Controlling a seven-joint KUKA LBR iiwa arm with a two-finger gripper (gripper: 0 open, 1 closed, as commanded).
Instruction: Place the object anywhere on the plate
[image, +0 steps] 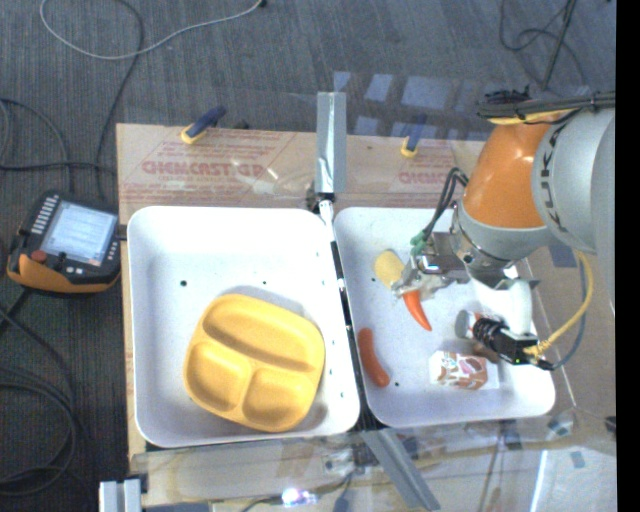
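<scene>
- On the bench, two shallow white bins sit side by side on a cardboard sheet printed with faded red lettering, held down by a blue-and-yellow clamp (202, 124) at its top edge.
- Dark grey carpet surrounds the bench, with loose cables trailing across it and a teach pendant (66, 243) with a lit screen lying at the left.
- The left bin (160, 250) holds a yellow compartment plate (255, 361), set toward its lower half.
- The right bin (520, 400) holds an orange carrot (419, 310), a yellowish rounded object (388, 266), a reddish sausage (374, 358) near the lower left, and a small printed packet (460, 370).
- The gripper (420, 280) hangs over the right bin just above the carrot's top end; whether it is clenched or released cannot be told, as the wrist hides it.
- The carrot lies tilted, well apart from the plate.
</scene>
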